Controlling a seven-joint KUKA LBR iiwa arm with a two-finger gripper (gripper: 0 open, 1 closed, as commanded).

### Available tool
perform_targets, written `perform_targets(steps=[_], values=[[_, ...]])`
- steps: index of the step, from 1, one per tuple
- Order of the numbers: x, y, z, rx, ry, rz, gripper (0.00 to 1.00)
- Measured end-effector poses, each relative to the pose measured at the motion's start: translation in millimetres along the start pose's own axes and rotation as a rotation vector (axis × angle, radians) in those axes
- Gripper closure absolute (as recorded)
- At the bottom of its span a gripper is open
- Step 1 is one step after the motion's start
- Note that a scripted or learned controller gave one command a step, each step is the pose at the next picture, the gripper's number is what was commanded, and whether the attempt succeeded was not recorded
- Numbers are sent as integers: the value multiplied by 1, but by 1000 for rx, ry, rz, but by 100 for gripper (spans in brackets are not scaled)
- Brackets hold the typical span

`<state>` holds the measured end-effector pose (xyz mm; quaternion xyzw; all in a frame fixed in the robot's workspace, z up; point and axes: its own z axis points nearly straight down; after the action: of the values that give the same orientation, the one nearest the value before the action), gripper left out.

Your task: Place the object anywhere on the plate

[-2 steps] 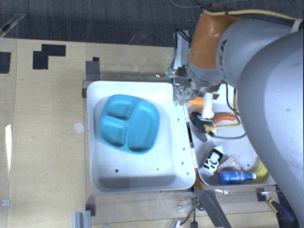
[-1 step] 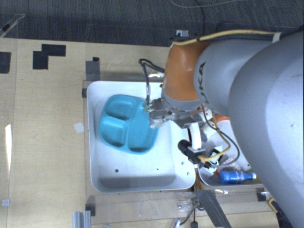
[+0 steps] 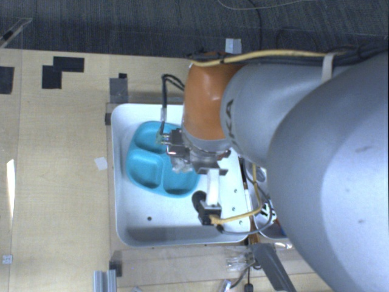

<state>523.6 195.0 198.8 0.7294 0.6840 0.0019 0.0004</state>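
Observation:
A light blue plate point(image 3: 148, 162) with divided compartments lies in the left white bin point(image 3: 137, 224), toward its upper left. My gripper point(image 3: 183, 163) hangs over the plate's right edge, below the orange band point(image 3: 203, 105) of the wrist. The wrist body hides the right part of the plate and whatever is under the gripper.
The grey arm point(image 3: 310, 157) covers the right side of the view and most of the second bin. Black and yellow cables point(image 3: 234, 219) loop by the left bin's right wall. The tan bench point(image 3: 55, 181) stretches to the left, with black markers point(image 3: 61, 70) at the back.

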Motion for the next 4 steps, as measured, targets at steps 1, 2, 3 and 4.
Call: perform_targets(steps=[1,2,3,4], values=[[0,0,0,0,0,0,0],[1,1,-11,-3,2,-6,100],[-46,53,-27,-1,-1,-20,100],[15,0,87,-2,1,56,100]])
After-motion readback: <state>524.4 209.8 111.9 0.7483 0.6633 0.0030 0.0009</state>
